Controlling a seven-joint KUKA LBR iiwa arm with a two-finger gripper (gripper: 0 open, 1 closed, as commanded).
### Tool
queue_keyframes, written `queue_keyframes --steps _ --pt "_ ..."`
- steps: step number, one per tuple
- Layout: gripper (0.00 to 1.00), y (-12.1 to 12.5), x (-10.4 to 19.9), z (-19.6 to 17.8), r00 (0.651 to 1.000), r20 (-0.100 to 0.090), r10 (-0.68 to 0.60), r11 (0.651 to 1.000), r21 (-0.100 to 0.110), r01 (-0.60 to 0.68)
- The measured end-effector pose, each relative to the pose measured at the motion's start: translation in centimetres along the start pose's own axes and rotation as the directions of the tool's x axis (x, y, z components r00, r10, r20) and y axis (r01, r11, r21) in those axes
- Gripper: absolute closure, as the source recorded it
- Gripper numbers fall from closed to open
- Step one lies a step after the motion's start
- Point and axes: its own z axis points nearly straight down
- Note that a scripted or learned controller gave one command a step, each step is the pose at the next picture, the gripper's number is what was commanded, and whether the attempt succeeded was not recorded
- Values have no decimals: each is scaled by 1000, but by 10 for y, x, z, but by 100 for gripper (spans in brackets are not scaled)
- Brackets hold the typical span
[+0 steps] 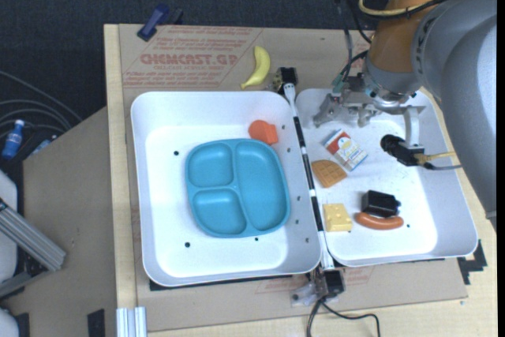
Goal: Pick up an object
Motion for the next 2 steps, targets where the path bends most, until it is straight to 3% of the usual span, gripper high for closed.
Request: queue_keyframes --steps 1,2 --pt "0 -1 -1 11 1000 0 1 1000 1 -1" --pt "100 0 -1 0 1000 0 0 1000 0 0"
